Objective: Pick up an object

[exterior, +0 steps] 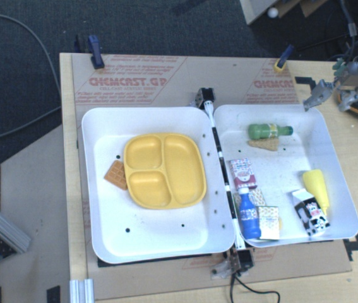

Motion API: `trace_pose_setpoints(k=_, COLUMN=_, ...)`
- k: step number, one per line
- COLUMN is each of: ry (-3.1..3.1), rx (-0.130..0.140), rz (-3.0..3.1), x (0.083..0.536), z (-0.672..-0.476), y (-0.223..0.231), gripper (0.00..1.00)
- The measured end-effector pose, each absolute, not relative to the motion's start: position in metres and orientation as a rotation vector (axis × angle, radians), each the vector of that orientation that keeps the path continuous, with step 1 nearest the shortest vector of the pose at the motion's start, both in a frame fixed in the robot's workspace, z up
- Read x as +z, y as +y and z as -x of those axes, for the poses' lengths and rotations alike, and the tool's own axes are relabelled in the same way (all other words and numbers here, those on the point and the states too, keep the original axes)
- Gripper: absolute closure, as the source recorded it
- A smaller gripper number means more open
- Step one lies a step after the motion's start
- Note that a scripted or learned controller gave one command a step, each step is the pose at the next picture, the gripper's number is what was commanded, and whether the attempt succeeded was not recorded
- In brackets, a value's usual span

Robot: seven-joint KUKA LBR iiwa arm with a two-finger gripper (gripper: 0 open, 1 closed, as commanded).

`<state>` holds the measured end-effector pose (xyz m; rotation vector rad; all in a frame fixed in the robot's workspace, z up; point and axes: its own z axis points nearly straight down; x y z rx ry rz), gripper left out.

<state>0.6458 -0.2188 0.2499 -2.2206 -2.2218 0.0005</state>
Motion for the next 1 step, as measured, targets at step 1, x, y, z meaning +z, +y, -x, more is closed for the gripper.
trace_pose_setpoints(k=1, ry=-2.222, rx=0.000, rz=2.220, x=0.0846, z=-0.6110, y=-0.1338, gripper=0.00)
